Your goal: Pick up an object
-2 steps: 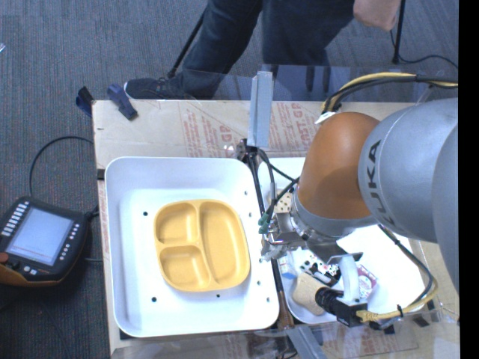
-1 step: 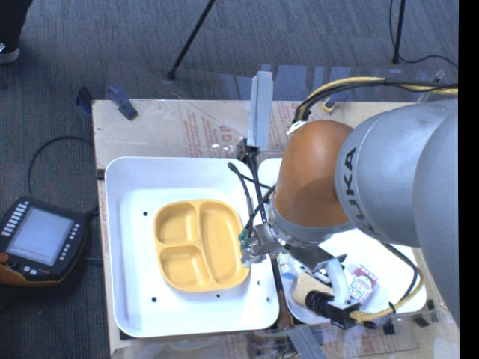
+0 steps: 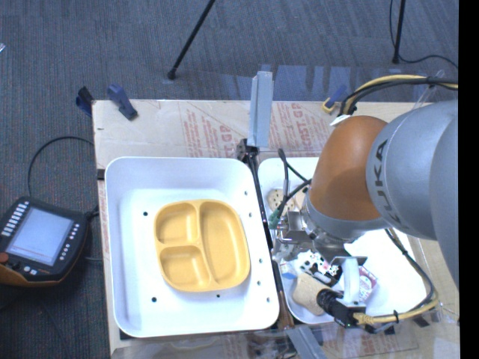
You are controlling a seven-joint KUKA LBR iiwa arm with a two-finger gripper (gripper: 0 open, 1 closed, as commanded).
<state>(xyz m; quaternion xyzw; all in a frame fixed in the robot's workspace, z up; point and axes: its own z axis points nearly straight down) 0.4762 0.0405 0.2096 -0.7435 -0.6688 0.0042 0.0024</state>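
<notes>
Arm (image 3: 374, 178) hanging low over right bin (image 3: 408, 264), covering clutter (image 3: 318, 268). Hand state: cannot tell. Should be settling on single item, closing squarely, lifting straight.

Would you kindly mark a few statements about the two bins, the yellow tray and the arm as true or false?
1. The yellow divided tray lies in the left bin. True.
2. The tray has two compartments. False: it has three.
3. The arm reaches over the right bin. True.
4. The right bin holds one large yellow tray. False: several small objects are cluttered there, below the arm's wrist.
5. A handheld control pendant lies on the floor left of the bench. True.
</notes>
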